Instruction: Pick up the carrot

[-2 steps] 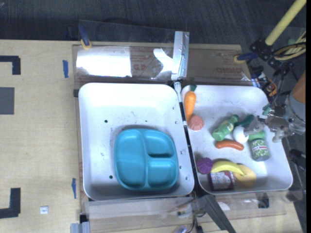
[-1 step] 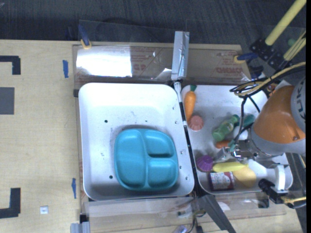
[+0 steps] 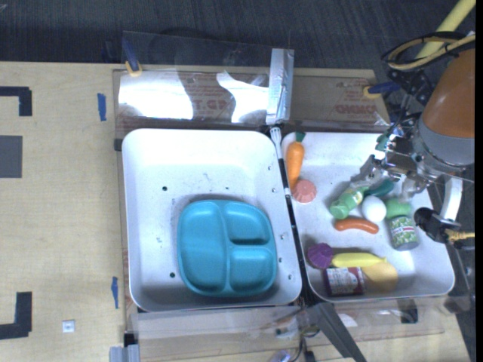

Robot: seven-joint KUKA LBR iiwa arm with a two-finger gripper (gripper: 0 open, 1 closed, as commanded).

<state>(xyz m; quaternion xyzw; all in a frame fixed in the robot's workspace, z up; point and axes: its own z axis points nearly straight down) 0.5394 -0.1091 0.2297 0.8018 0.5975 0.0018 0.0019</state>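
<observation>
My bench (image 3: 60, 202) is pale wood with black marks and blue tape tabs. On it sit two white bins. The left bin (image 3: 151, 172) holds a blue divided plate (image 3: 225, 247) toward its near side. The right bin (image 3: 332, 157) holds everything else.

My arm (image 3: 453, 111) comes in from the right, orange band above grey wrist, and my gripper (image 3: 381, 173) hangs over the right bin's middle, just above a green bottle (image 3: 349, 199) and a white egg (image 3: 373, 210). I cannot tell how wide it stands.

Behind the bins, cardboard (image 3: 332, 100) carries faint reddish print, too blurred to read. A red-labelled can (image 3: 345, 280) lies at the near edge and a green jar (image 3: 403, 231) stands near my gripper; neither label is legible.

The carrot (image 3: 295, 160) lies at the right bin's far left corner, along the wall between the bins: orange, tapered, green top pointing away from the camera. It is well apart from my gripper. Just nearer than its tip sits a pink round piece (image 3: 304, 191).

Also here: a yellow banana (image 3: 361, 260), a purple piece (image 3: 320, 256), and a small orange pepper-like piece (image 3: 356, 225).
</observation>
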